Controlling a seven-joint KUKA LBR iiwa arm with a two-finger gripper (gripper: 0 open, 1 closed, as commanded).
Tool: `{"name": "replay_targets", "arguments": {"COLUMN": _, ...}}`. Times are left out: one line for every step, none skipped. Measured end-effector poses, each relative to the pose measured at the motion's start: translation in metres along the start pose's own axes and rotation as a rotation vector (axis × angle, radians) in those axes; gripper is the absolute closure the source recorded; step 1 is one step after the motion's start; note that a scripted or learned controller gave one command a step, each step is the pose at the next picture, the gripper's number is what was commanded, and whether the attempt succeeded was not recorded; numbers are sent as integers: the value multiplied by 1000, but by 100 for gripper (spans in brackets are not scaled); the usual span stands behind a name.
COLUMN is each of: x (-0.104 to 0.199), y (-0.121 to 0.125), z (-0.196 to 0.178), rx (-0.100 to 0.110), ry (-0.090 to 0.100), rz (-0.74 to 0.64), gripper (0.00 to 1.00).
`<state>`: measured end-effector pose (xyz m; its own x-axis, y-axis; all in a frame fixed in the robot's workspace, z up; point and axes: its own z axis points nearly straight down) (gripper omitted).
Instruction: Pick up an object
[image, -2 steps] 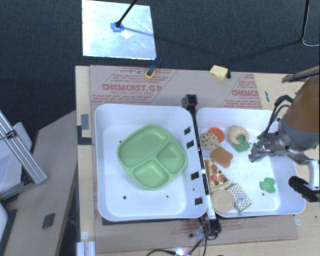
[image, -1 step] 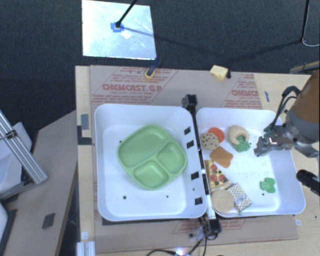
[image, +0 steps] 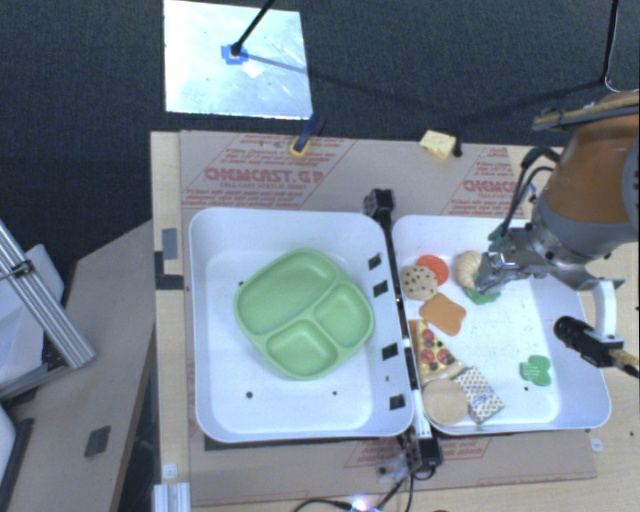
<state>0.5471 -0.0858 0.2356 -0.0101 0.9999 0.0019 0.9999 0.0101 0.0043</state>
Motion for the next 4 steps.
{"name": "replay_targets", "arguments": {"x": 50, "y": 26, "z": -5, "rx": 1, "ry": 0, "rz": 0, "gripper": 100}}
{"name": "replay_targets", "arguments": {"x": 95, "y": 57, "z": 12, "rx": 3, "ry": 0, "rz": 1, "gripper": 100}}
{"name": "replay_targets", "arguments": {"x": 137, "y": 89, "z": 22, "rx": 2, "ry": 0, "rz": 2, "gripper": 100}}
{"name": "replay_targets", "arguments": {"x": 152, "y": 107, "z": 20, "rx": 1, "ry": -1, "rz": 4, "gripper": 100}}
